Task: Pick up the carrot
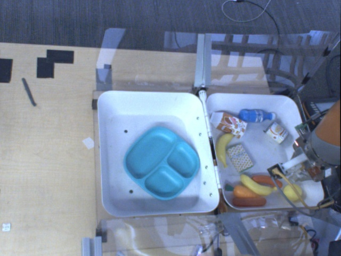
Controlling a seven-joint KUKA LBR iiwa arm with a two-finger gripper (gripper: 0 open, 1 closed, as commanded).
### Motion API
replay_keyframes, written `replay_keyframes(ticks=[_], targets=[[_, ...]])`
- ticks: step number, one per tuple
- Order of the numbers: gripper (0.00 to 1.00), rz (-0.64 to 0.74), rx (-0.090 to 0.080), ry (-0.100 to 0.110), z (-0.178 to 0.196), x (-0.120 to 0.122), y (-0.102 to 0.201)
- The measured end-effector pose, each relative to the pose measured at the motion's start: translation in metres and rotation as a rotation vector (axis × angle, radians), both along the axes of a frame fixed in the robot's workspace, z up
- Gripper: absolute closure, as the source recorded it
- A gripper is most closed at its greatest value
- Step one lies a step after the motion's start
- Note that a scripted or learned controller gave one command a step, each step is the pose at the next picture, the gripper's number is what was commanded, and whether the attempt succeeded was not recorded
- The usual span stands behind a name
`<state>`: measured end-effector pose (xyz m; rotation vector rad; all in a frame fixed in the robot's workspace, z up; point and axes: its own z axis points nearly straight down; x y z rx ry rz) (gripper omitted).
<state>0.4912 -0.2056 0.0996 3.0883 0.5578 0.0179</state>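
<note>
Robotics laboratory. Indicators: a light wood counter [48,164] carrying two white bins [109,143] framed by clear panels [240,63], black tape marks [53,63] at far left, and a loose cable [256,9] on grey carpet [133,7].

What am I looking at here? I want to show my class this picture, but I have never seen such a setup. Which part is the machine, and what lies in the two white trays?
One camera looks down at a slant on a wooden bench. The machine is the grey arm with an orange band, reaching in from the right; its gripper hangs low over the right bin. That bin holds the carrot, bananas, a blue bottle, a sponge and small cartons. The left bin holds a blue divided plate. Nothing can be seen held between the fingers.
</note>
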Motion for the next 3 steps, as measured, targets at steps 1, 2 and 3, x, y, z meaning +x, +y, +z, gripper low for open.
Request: replay_keyframes(ticks=[1, 2, 3], targets=[[1.0, -0.15, 0.002, 0.008, 0.11, -0.003, 0.019], [0.0, -0.149, 0.002, 0.008, 0.11, -0.003, 0.019], [0.0, -0.039, 0.001, -0.003, -0.011, 0.001, 0.04]])
